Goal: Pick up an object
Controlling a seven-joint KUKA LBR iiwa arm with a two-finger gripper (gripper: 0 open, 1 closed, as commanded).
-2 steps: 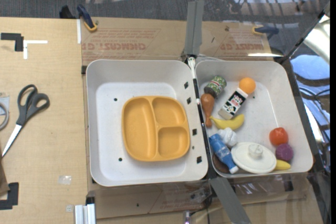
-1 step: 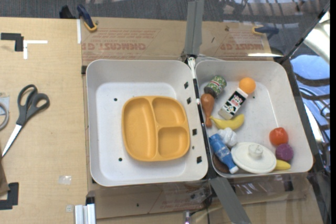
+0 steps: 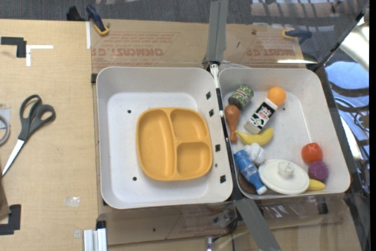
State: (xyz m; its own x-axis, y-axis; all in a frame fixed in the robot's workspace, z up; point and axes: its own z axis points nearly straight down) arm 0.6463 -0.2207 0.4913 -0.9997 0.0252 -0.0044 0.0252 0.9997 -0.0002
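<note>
Toy objects crowd the right bin [image 3: 326, 104], a banana [image 3: 256, 137] touching a drumstick [image 3: 232, 120] and a milk carton [image 3: 261, 115], so a grab may slip or snag a neighbour; I cannot tell the hand's state.

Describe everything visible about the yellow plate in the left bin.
The yellow plate looks like smooth plastic, a rounded square with three compartments: one long on its left, two smaller on its right. It lies flat, right side up, near the middle of the left bin, with nothing in it and nothing touching it except the bin floor.
</note>
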